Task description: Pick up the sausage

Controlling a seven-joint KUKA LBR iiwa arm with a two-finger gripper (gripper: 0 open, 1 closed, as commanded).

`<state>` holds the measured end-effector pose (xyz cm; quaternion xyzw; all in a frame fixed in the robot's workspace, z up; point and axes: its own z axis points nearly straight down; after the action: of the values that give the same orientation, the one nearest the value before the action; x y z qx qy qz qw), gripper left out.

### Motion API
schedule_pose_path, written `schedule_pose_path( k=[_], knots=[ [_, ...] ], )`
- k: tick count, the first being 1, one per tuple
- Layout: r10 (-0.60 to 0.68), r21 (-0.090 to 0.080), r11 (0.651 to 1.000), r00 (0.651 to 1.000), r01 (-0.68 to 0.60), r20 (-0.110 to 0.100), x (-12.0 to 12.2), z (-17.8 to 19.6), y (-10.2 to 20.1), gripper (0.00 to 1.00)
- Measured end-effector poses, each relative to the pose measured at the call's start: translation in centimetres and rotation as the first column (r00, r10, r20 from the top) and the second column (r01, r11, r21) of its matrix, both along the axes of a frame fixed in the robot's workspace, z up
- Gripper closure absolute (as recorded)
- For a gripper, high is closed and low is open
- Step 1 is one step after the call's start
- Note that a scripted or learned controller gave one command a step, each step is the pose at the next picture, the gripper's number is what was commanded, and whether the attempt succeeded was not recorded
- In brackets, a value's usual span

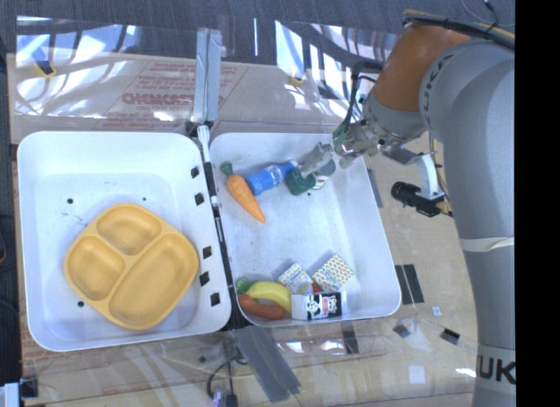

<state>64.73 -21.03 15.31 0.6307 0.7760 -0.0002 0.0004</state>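
Right now my gripper point(308, 174) sits beside the blue bottle point(265, 177); I cannot tell its state. Well away, the sausage point(262, 308) lies touching the banana point(268, 292).

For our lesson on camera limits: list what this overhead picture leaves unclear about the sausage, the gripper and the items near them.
- sausage: partly covered by the banana, camera view.
- gripper: too small and blurred to read its finger state.
- milk carton: print too small to read.
- blue bottle: label blurred.
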Motion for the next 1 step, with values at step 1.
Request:
schedule_pose_path(
  k=[1],
  knots=[
    [0.096,0.002,0.995,0.995,-0.096,-0.003,-3.15,-1.44,0.16,0.00]
  ],
)
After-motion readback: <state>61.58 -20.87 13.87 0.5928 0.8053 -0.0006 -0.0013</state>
